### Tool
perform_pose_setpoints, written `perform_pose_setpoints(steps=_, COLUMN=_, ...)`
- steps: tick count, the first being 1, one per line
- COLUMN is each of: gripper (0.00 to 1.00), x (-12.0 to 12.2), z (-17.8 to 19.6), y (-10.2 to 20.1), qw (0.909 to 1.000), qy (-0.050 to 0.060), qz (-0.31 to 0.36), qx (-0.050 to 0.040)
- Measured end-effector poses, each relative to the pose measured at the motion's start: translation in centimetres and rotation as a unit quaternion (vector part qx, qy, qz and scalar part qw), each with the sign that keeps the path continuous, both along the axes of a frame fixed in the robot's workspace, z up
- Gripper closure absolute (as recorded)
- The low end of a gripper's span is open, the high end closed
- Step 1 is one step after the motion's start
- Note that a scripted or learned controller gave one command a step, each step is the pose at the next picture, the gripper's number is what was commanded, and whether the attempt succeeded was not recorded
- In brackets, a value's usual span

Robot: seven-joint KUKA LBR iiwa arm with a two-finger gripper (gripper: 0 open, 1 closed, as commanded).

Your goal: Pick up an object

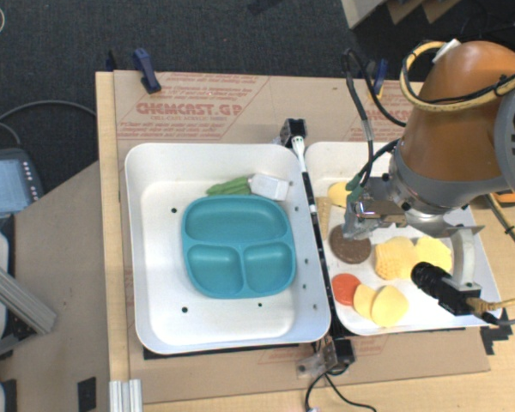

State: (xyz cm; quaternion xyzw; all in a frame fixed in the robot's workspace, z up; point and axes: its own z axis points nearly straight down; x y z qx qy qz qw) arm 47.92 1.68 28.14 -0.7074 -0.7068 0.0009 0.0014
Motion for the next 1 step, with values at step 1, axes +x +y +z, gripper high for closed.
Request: perform_pose_setpoints(steps=1, gripper=1.0, x=2.32, z=-3.59, y=1.23, qw=1.0, qy=0.0, qz=0.001, qx=0.0)
